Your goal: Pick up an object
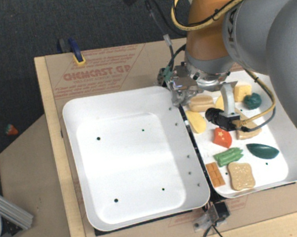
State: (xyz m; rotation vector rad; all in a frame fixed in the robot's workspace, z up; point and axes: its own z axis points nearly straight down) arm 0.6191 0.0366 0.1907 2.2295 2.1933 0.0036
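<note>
The grey arm's gripper (203, 92) hangs low over the right bin (295, 161), near its back left corner; whether its fingers are parted cannot be told. Directly below, a pale yellow banana (196, 121) lies lengthwise against the bin's left wall, beside a red strawberry (222, 137).

The left bin (127, 157) lies open for passage, while the right bin (290, 168) is crowded with toy food (241, 176) under the arm (245, 22).
</note>
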